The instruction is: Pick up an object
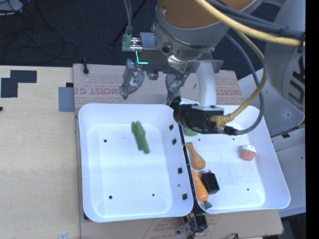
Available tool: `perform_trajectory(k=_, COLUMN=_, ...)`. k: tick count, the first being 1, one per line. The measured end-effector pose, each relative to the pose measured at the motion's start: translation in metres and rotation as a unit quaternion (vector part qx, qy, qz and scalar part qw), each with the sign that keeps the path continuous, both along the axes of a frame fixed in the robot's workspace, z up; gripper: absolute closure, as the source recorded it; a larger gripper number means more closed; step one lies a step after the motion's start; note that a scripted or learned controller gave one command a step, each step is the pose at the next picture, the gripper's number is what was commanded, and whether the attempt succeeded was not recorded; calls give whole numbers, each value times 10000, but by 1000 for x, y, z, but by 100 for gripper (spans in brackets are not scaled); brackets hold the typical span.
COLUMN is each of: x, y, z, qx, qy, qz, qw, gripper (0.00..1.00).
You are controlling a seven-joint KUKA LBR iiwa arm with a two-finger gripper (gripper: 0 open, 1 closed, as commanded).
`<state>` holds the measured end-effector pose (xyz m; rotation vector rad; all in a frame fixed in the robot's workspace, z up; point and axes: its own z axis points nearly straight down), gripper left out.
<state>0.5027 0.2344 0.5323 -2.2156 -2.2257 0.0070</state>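
A green, pod-shaped object (140, 137) lies in the left bin (94, 118), slightly blurred, in its back half. My gripper (152, 89) hangs above the back rim of that bin, up and a little right of the green object. Its two fingers (130, 86) stand wide apart with nothing between them, so it is open. In the right bin (271, 183) lie an orange squash-shaped piece (196, 157), an orange carrot (200, 185), a black block (210, 181) and a small pink cupcake (247, 153).
A black device with a yellow cable (199, 118) on the arm overhangs the divider between the bins and partly hides a green item (190, 131). Cardboard (99, 88) lies under the bins, with a wooden bench surface (35, 148) to the left.
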Motion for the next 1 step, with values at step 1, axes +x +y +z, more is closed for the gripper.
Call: perform_trajectory(k=1, x=81, y=9, z=3, qx=-4, qy=-8, qz=-31, qw=10000, gripper=0)
